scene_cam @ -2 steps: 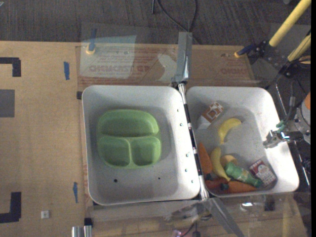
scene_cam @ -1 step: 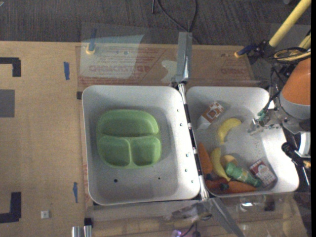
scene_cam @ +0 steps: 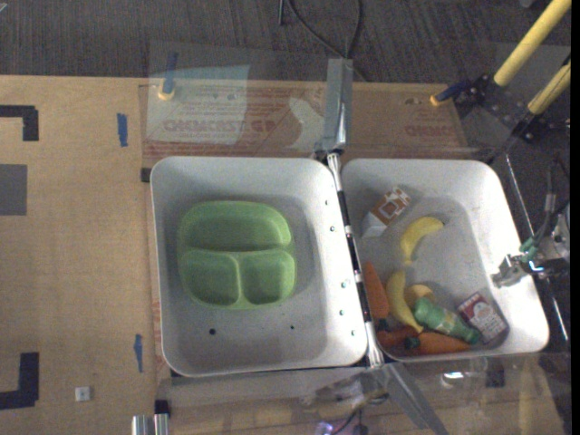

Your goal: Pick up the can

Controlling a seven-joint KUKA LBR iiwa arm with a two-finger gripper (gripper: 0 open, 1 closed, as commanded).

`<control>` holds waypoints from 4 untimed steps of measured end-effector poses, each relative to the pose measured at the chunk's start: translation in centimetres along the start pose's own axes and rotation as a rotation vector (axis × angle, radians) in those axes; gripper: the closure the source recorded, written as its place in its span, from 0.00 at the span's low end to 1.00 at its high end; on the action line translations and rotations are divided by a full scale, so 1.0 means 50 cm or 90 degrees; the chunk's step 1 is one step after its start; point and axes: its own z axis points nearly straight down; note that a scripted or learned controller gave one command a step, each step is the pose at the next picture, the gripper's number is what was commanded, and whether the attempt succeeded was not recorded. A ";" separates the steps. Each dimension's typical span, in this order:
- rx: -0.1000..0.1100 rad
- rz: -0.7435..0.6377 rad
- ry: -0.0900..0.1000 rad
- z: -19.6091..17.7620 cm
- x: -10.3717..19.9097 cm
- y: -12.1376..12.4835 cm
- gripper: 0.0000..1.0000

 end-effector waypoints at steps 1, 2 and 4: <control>-0.001 0.101 -0.001 0.092 -0.007 0.100 1.00; -0.001 0.159 -0.001 -0.083 0.096 0.082 1.00; 0.001 0.122 0.000 0.000 0.139 0.009 1.00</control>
